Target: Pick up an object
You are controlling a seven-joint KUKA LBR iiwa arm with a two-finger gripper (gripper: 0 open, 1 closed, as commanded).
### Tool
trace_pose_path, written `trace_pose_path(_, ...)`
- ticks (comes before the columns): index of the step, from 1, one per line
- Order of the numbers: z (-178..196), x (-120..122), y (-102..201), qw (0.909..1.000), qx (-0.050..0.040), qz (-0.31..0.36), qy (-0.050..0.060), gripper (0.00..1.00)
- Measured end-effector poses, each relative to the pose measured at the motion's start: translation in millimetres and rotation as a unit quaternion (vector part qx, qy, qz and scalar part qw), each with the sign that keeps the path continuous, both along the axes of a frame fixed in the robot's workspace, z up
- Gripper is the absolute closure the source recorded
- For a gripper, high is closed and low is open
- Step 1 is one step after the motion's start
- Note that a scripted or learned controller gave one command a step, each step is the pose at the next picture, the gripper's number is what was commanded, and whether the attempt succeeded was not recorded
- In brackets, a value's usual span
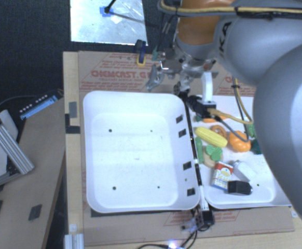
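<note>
Camera view: arm looms in from the right, its wrist above the far end of the divide between left bin and right bin. Whether the jaws are apart or together cannot be told. Corn, the likeliest target, lies in the right bin near the shared rim. Crowded by an orange piece and a green piece, the rounded cob could roll or slip from a lengthwise grip. Its long axis runs left to right, dipping slightly at right.

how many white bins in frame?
2. The left bin sits mid-bench; the right bin sits against its right side, partly covered by the arm. No sign of a third one hidden.
</note>
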State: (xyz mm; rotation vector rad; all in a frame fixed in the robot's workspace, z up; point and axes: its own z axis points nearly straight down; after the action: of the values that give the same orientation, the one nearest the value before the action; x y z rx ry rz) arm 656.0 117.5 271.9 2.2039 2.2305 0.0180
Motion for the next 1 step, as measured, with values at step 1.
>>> trace_pose_path(1,-126.8,10.3,44.5,0.9999,-0.0018,-0.002,0.01,0.0)
